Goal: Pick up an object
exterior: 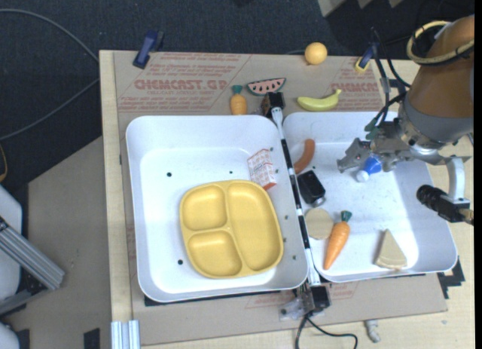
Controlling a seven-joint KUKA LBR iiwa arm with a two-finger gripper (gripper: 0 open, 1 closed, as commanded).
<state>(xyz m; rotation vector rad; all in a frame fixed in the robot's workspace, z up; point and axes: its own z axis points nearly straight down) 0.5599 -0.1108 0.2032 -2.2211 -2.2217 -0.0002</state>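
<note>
Camera view: my gripper (367, 160) low over right bin (429, 261), upper right of frame. Can't tell how my grip stands; small blue thing (370, 166) sits right at it. Lower in same bin: carrot (336, 240), tan wedge (390, 250), pale disc (319, 224). Black block (310, 186) and sausage (303, 155) near divider. Left bin (151, 212) carries yellow divided plate (230, 228), red-white packet (262, 167). Banana (318, 101) on board beyond bins.

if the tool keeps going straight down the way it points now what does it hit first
Most likely the small blue thing lying right under the tool in the right bin. Depth is hard to judge from this slanted view, so the tool may land on the bin floor just beside it.
</note>
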